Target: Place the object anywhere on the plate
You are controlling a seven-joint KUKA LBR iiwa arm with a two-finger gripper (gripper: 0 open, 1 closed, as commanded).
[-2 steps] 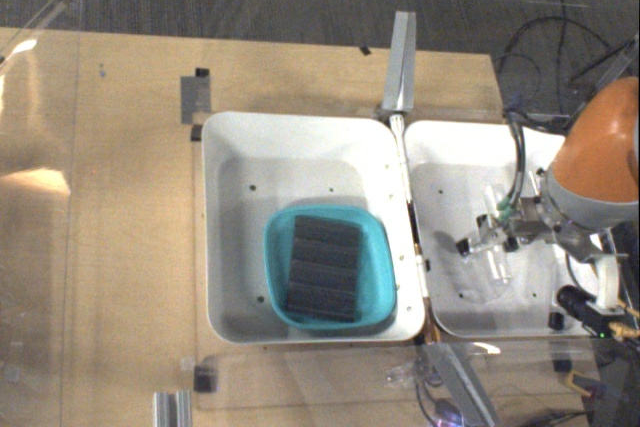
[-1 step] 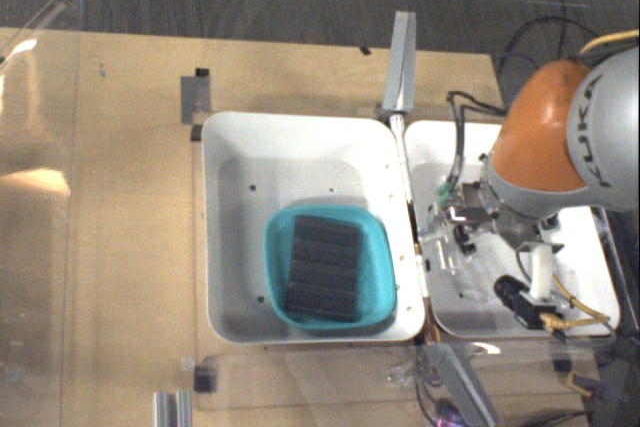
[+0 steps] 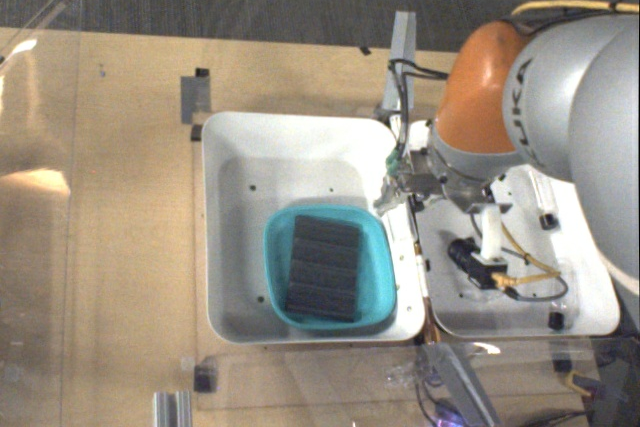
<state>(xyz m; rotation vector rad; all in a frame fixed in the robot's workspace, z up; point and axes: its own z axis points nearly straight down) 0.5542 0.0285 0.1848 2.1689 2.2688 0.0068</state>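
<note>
**Block on the plate, arm low over the divide**

The dark block (image 3: pixel 323 267) lies flat on the teal plate (image 3: pixel 377 255) in the left bin (image 3: pixel 230 215), so the job looks done. The gripper (image 3: pixel 405 190) sits at the plate's two o'clock, right over the bin wall; whether it's released or clenched, I can't tell. The risk from here: a careless move clips that wall or the plate's rim and shifts everything.

Two white bins (image 3: pixel 225 215), one teal plate (image 3: pixel 378 260), one dark ridged block (image 3: pixel 323 267), one arm (image 3: pixel 560 105)
</note>
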